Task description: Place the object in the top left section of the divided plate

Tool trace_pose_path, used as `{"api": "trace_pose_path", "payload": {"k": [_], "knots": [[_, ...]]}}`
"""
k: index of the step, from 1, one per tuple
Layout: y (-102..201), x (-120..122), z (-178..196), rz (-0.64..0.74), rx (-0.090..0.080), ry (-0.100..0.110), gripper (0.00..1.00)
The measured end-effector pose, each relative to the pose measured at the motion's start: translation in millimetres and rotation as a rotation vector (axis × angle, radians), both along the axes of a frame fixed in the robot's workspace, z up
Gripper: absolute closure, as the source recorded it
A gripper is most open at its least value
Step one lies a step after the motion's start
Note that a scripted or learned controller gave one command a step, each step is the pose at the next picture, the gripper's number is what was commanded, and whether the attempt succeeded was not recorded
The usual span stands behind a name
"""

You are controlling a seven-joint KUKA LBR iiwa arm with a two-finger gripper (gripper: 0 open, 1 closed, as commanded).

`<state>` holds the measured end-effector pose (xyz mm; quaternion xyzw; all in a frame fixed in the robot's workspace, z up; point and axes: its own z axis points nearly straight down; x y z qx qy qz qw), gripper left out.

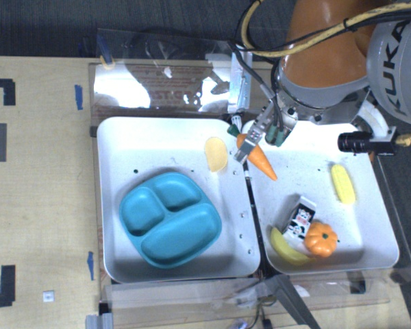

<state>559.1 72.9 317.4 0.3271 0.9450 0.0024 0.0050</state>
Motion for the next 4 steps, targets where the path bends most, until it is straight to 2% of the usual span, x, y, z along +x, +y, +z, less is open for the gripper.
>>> {"api": "trace_pose_path", "payload": {"k": [1,2,3,4], "knots": [[78.5,-67.2,-94.8,0.035,-0.001,0.017,1.00],[71.4,-36.6,-156.1,-0.114,-0.002,0.016,1.00],[61.0,-29.8,-195.1,0.023,0.007,-0.019,1.00],[130.6,-53.5,-200.3,0.026,0.015,-0.051,1.00]]}}
